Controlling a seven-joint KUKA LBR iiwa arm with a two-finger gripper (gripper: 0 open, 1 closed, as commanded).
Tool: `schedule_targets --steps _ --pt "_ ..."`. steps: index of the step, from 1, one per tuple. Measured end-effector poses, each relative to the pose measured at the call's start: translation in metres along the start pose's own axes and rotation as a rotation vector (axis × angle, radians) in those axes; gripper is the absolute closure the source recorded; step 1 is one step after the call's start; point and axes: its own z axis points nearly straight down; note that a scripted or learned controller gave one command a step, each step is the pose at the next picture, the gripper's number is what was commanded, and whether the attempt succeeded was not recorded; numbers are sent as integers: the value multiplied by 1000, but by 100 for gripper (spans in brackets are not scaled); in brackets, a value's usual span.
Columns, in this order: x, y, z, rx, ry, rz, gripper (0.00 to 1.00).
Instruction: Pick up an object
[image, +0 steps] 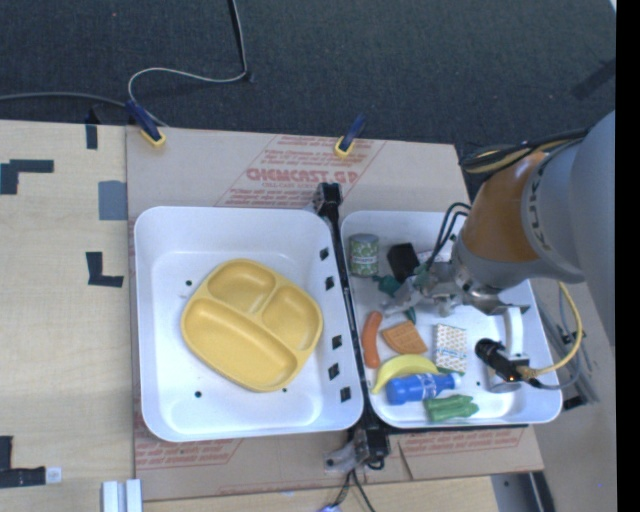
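toys (415, 360) crowd the right bin (535, 395), so i hover my hand (415, 290) above them; grip state unclear.

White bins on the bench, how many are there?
2. The left bin holds a yellow divided plate. The right bin holds the small items, such as a banana and a carrot; the gripper reaches into it.

Place: robotics lab | Evidence: worktop (60, 300) was covered with clamped cardboard (290, 175), tape marks, trailing cable (190, 75), two white bins (160, 400), grey-and-orange arm (530, 215)
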Motion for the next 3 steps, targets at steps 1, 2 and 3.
schedule_targets --steps 1,2,3 --pt "0 0 -9 1 1 -1 100" --pt "39 53 -87 9 4 -1 100" --pt "71 46 -143 10 4 -1 100"
